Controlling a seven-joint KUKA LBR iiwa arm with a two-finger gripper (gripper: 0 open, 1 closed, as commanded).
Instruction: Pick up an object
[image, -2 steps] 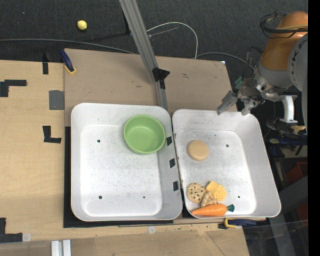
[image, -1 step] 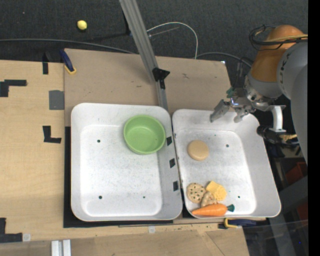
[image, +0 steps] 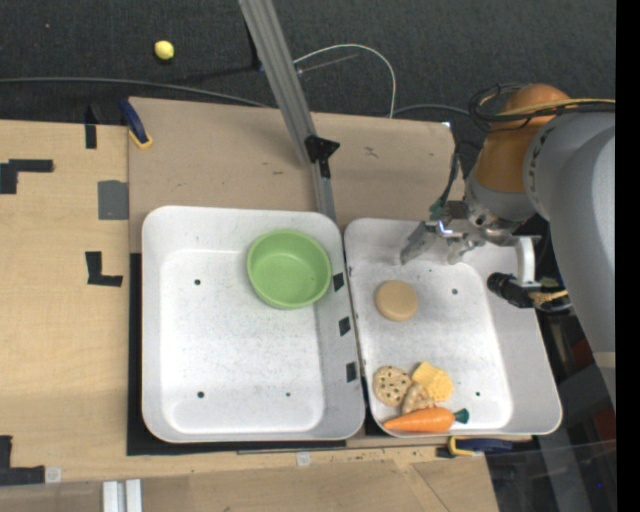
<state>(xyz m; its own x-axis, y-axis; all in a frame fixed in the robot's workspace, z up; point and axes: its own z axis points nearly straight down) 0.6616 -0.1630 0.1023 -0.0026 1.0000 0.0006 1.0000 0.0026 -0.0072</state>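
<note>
Bowl (image: 289, 268) sits in the left bin (image: 170, 330), well left of the jaws, so not the likely target. Bun (image: 397, 300) lies just below-left of the gripper (image: 432, 250), cookie (image: 391, 384) and carrot (image: 424, 420) further below. Jaws spread apart and empty over the right bin (image: 520, 390), probably staged to descend.

Tan bun (image: 397, 300), carrot (image: 424, 421), cookies (image: 391, 384), right bin (image: 510, 395)

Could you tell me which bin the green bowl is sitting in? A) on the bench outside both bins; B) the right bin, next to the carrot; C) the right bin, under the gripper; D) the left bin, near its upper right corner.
D: the green bowl rests inside the left bin, toward its upper right corner.
</note>
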